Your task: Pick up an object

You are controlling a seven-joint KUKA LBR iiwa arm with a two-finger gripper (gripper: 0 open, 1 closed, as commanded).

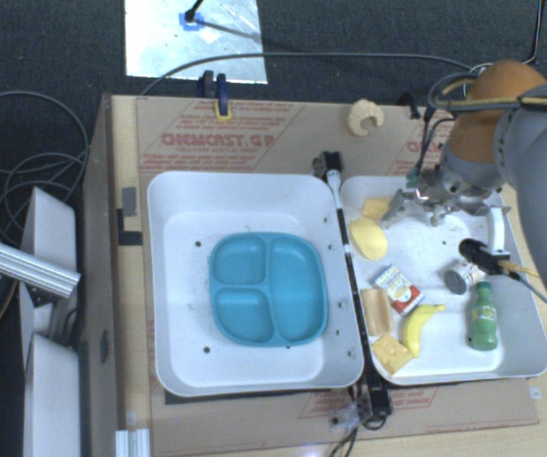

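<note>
Hovering at the back of the right bin [525, 350], our gripper [423, 201] is sitting low over the white floor, and we are not able to tell whether it is spread or closed, nor are we seeing anything caught in it. We are judging that no object is picked yet.

Working from the near edge outward: the banana [420, 326], the cheese wedge [391, 353] and the green bottle [482, 316] are lying close to the front rim, well apart from the tool. Farther in, the red and white carton [399, 288] and the small can [458, 280] are resting mid-bin. The lemon [370, 239] and a pale yellow block [376, 208] are lying nearest, just beside the tool, close to the wall dividing the bins.

We are worrying that a descent here is landing between things, closing on bare floor, or nudging the round lemon so it is rolling off. The blue tray [267, 288] in the left bin [187, 208] is lying well clear.
</note>
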